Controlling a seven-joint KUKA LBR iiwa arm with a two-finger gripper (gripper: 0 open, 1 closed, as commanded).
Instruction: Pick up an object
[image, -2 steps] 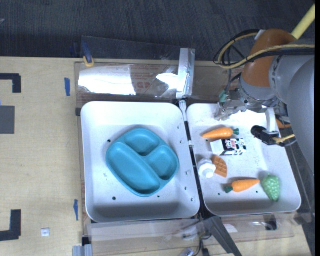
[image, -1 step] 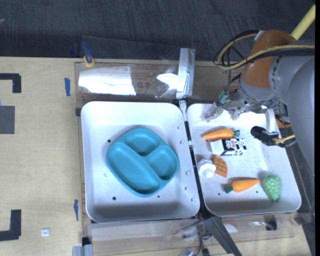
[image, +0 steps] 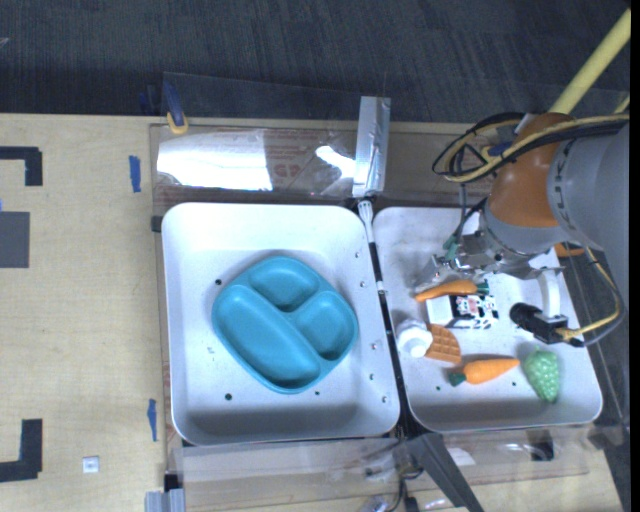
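My gripper (image: 462, 264) hangs low over the back left part of the right bin (image: 580, 405). Just below it in the view lies a thin orange stick-shaped piece (image: 447, 290), and whether the two touch I cannot tell. Beside that piece is a small black-and-white card (image: 472, 309). Toward the front of the bin lie a carrot (image: 487, 371), a bunch of green grapes (image: 543, 373), a brown waffle-like piece (image: 444, 345) and a small white object (image: 411, 338).
The left bin (image: 190, 240) holds a blue divided plate (image: 285, 321). A ridge (image: 381, 300) separates the two bins. The arm's grey body and orange band (image: 525, 195) cover the back right of the right bin. A clear plastic sheet (image: 260, 160) lies behind the bins.
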